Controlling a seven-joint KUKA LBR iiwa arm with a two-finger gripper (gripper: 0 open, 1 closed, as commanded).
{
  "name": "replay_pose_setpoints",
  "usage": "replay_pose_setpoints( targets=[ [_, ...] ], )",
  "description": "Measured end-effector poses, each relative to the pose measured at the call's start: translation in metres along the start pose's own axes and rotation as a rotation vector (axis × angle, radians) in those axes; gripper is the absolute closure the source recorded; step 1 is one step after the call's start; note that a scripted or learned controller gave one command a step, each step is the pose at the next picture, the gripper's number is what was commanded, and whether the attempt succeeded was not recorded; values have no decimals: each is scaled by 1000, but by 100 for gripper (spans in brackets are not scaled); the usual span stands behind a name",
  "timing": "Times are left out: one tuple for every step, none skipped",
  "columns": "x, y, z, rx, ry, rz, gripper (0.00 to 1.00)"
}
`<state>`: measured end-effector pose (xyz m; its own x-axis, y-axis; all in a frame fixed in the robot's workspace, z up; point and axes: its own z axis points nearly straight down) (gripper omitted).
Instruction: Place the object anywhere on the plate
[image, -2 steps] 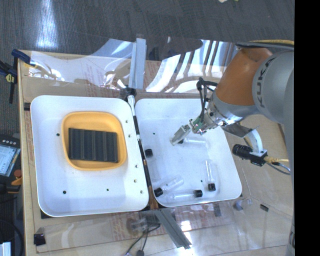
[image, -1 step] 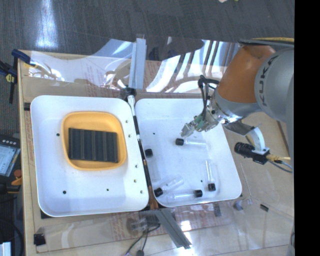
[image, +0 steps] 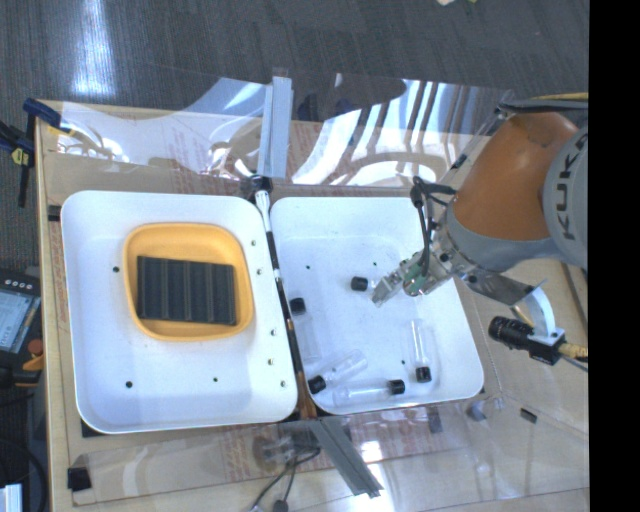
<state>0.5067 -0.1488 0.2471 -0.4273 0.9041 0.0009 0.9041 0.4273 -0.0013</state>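
A yellow plate (image: 186, 245) with a dark ribbed centre lies in the left bin (image: 90, 385). In the right bin (image: 330, 230) lie clear plastic tubes with black caps: one upright in the image (image: 418, 345) near the right wall, one slanted (image: 338, 369) at the front, and one along the front wall (image: 365, 393). Two small black pieces (image: 358, 284) (image: 296, 306) sit further left. My gripper (image: 392, 287) hangs over the middle right of the right bin, just right of the upper black piece and above the tubes. I see nothing held in it.
The grey and orange arm (image: 510, 190) covers the right bin's far right corner. A raised divider (image: 275, 290) separates the two bins. Clear plastic sheeting (image: 340, 130) lies behind the bins, and a black cable fitting (image: 525, 338) sits to the right of the bench.
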Motion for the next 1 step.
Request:
replay_pose_setpoints(
  targets=[
    [49, -11, 88, 3, 3, -152, 100]
  ],
)
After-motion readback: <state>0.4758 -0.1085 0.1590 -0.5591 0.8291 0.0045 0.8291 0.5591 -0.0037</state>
